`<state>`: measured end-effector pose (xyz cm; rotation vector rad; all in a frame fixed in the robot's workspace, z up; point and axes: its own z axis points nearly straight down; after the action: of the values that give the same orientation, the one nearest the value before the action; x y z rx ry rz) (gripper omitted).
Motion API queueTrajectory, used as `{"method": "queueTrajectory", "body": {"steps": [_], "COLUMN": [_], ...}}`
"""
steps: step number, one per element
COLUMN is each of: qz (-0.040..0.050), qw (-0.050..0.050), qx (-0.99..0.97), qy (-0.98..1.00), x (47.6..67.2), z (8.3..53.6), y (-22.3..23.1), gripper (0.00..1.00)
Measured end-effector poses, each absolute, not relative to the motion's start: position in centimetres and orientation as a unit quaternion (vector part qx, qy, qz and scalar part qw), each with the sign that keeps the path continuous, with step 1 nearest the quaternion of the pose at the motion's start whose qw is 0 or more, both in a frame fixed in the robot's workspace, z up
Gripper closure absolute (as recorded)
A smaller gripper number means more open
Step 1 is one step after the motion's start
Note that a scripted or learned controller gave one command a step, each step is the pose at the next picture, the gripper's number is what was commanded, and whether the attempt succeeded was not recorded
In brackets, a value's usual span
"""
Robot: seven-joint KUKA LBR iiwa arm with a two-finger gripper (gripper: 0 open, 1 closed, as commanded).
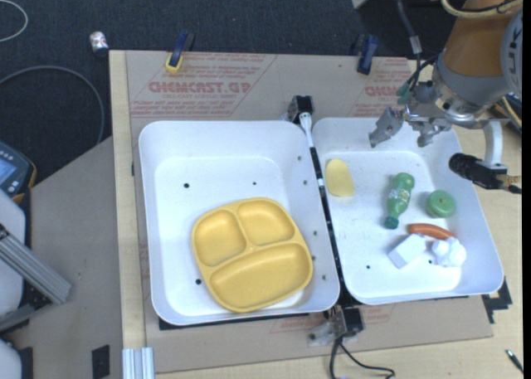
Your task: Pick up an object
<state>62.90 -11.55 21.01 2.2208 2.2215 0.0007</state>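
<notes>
The gripper (409,126) hangs over the far edge of the right bin (365,282), on the grey arm (477,54) with its orange band that comes in from the upper right. Its 2 fingers (383,130) are spread apart, with bare white bin floor showing between them; they hold nothing.

All the loose items lie in the right bin, nearer the camera than the gripper. A pale yellow rounded piece (338,177) sits just beside the divider between the 2 bins. A green bottle (397,198) lies tilted near the middle, its cap end pointing toward the near side. To its right rests a small green round object (440,203), close to the bin's right wall. Below these, an orange-red sausage-shaped piece (430,231) lies across a cluster of white objects: a white block (406,250) and a crumpled white thing (450,253), touching or nearly touching one another. None of these lies directly under the fingers; the green bottle is the nearest.

The left bin (166,170) holds a yellow 3-compartment tray (251,255), lying flat toward the near side. Both bins rest on a cardboard sheet (216,83) printed with red lettering, held by a yellow-handled clamp (177,53) and a blue clamp (366,52) along its far edge. A black cylindrical part (479,170) juts in just outside the right bin's right wall.
</notes>
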Motion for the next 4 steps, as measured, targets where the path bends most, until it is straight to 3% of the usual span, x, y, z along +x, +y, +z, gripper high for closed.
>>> {"method": "queueTrajectory", "body": {"steps": [1, 2, 3, 4], "qz": [-0.0045, -0.0022, 0.0007, 0.0033], "qw": [-0.006, -0.003, 0.001, 0.003], "qx": [0.71, 0.709, 0.708, 0.703], "qy": [0.705, 0.705, 0.707, 0.711], "x": [54.4, 50.3, 50.8, 55.1], "z": [12.6, 8.3, 9.7, 15.6], "y": [-15.4, -19.1, -18.9, -9.8], "gripper": [0.0, 0.0, 1.0, 1.0]}}
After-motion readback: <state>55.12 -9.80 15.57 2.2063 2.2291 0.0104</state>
